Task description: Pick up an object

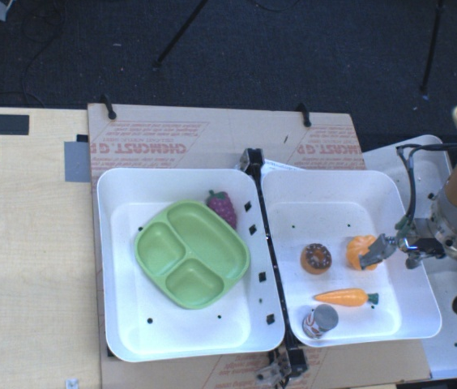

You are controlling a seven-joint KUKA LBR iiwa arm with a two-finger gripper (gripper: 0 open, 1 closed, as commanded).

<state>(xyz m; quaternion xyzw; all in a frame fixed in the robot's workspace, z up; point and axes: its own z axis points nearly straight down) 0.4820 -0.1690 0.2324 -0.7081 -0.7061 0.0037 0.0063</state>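
In the right bin [334, 193] lie a chocolate donut [316, 258], an orange toy fruit [358, 248], a toy carrot [343, 297] and a small can on its side [320, 321]. My gripper [373, 254] reaches in from the right and sits low against the right side of the orange fruit, partly covering it. The arm's wrist [443, 233] hangs over the bin's right rim. I cannot see whether anything is held.
The left bin [123, 298] holds a green divided plate [192, 254] and a purple grape bunch [223, 207] at the plate's far edge. A black divider [262, 250] separates the bins. Cables [409, 193] loop beside the wrist.
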